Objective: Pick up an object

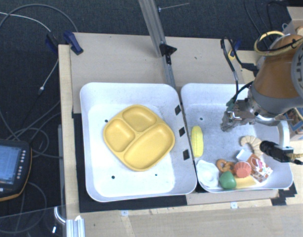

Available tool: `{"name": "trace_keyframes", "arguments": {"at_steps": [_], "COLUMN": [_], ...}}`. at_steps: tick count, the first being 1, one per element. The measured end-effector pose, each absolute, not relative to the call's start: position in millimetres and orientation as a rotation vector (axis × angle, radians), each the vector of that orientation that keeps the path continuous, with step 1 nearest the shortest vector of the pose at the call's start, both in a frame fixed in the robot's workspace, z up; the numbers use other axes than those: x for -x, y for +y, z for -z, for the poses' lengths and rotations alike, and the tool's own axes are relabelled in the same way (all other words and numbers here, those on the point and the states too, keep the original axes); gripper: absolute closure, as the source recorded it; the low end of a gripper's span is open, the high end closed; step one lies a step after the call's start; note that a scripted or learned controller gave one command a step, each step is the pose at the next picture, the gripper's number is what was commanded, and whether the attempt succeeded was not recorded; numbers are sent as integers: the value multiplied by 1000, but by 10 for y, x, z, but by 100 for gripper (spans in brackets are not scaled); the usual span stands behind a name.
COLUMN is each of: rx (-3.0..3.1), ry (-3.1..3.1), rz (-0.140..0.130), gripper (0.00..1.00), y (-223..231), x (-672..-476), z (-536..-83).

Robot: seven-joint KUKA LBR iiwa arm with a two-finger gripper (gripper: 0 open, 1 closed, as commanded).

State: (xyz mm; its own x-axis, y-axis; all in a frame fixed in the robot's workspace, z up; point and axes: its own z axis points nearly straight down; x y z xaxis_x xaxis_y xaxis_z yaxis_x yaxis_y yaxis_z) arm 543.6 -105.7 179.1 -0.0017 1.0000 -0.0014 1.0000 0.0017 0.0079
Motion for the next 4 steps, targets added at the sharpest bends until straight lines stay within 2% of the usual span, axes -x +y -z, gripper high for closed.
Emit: {"name": "trace_keyframes", "arguments": {"at_steps": [2, 3, 4], "rx": [-2215, -2217, -2214], "ry": [2219, 2231, 2230], "rz": [-7, -1, -5], "gripper": [100, 100, 100], "y": [-1017, -492, 45], "x": [-5476, -5479, -5579], "z": [-2664, -2595, -2611]}}
